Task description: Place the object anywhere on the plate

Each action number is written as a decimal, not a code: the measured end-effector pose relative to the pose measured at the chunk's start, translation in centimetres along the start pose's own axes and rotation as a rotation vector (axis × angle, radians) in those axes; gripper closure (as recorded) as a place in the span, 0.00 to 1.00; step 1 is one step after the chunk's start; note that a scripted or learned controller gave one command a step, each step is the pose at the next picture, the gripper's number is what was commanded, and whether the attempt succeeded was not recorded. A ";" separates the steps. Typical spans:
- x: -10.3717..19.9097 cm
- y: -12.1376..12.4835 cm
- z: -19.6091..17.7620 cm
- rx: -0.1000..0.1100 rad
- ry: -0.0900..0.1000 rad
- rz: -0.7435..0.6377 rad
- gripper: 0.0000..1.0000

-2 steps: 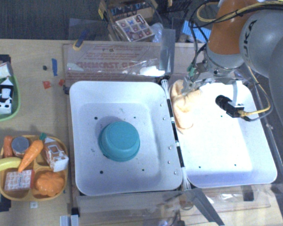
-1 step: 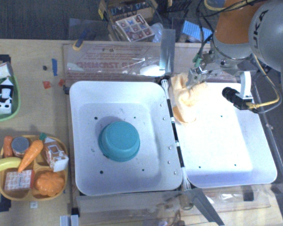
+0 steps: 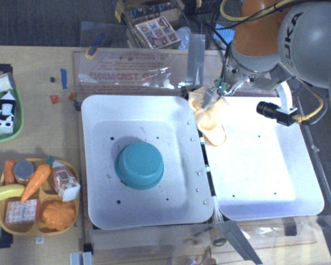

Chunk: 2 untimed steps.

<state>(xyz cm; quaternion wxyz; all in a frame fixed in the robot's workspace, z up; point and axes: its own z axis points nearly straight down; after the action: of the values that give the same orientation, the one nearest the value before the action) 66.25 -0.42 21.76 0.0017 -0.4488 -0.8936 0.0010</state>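
Clearly the object [image 3: 211,123], a pale yellowish, soft-looking lump, hangs at the far left corner of the right bin [image 3: 265,203], over the seam where the two bins meet. Its long axis runs roughly from the far edge toward the near edge, and its lower end droops down toward the bin's left rim. Its upper end sits at the gripper [image 3: 215,94], whose tip appears pinched on that top part, so the object looks held, though the grip is small and partly blurred.

The plate [image 3: 140,165], a round teal dish, rests near the middle of the left bin [image 3: 99,115]. From the gripper it lies to the left and toward the near edge, well apart, across the shared rim. As I judge it, the coming move turns on that diagonal: the arm, reaching in from the right, must carry the dangling object over the seam and down onto the plate.

Beyond the bins, a yellow tray [image 3: 5,217] of toy food sits at the bench's near left corner.
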 end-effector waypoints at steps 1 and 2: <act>4.5 2.9 -0.9 -0.003 -0.002 -0.399 1.00; 7.7 5.6 0.0 -0.004 -0.003 -0.794 1.00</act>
<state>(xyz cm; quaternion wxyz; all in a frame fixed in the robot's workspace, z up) 66.13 9.14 21.76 -0.0005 -0.0686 -0.9976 -0.0009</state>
